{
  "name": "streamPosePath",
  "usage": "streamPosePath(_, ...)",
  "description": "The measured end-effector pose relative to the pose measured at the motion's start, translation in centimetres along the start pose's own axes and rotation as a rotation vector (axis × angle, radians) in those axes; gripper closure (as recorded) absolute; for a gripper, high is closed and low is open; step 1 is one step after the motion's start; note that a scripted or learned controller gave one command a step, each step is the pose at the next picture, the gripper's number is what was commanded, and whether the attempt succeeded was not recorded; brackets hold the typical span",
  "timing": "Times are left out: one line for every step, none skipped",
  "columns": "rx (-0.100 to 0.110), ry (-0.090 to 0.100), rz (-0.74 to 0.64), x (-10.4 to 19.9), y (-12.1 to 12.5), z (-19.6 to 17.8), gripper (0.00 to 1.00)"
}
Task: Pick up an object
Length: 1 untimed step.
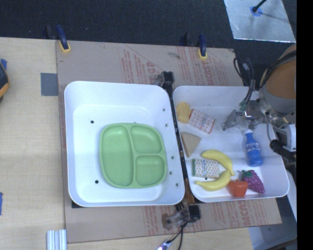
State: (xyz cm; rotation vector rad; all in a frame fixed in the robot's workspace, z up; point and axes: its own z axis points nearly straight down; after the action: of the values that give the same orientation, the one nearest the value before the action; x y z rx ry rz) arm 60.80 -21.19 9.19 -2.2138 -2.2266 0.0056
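The blue bottle (253, 150) lies in the right bin (219, 94), near its right wall, long axis running roughly up and down the view with the pale cap at the top. Your gripper (241, 120) hangs just above and slightly left of that cap, so the likeliest move is a short reach down and to the right. Its fingers look spread apart with nothing between them, though the metal there is small and hard to read. The bottle looks like smooth, hard plastic, rounded and prone to roll. Beyond it, note the curved yellow banana (219, 171), a red tomato-like piece (238, 188) and purple grapes (255, 181). The left bin (83, 95) holds a green divided plate (132, 154).
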Motion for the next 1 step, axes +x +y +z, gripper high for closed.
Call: streamPosePath(0.0, 0.001, 0.001, 0.02, -5.8, 0.06, 0.0)
